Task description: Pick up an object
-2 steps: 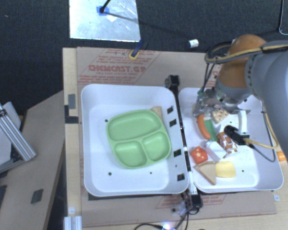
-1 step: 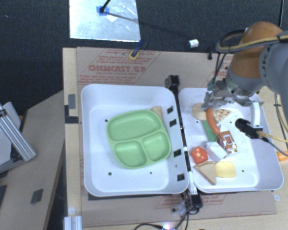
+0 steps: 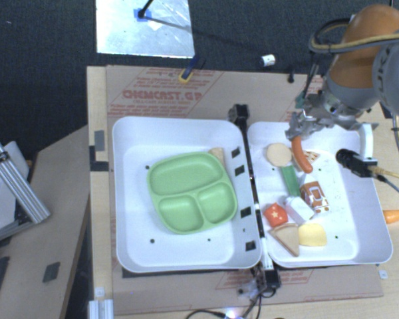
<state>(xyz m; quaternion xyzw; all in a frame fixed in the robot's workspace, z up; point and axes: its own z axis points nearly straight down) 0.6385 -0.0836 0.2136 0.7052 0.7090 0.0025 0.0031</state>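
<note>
My gripper [image 3: 298,131] hangs over the far part of the right bin [image 3: 359,244]. Its fingers are shut on the upper end of a red-orange sausage [image 3: 302,155], which slants down toward the bin floor. Just left of the sausage lies a round beige cookie [image 3: 276,154]. Below it are a green stick [image 3: 290,179], a brown and white carton [image 3: 314,196], a red tomato [image 3: 275,214], a white block [image 3: 296,211], a bread wedge [image 3: 287,238] and a yellow piece [image 3: 312,234].
The left bin [image 3: 130,244] holds a green divided plate [image 3: 189,193] and a small beige piece [image 3: 217,154] at its far right. An orange carrot [image 3: 398,214] lies outside the right bin's right wall. A black divider [image 3: 248,178] runs between the bins.
</note>
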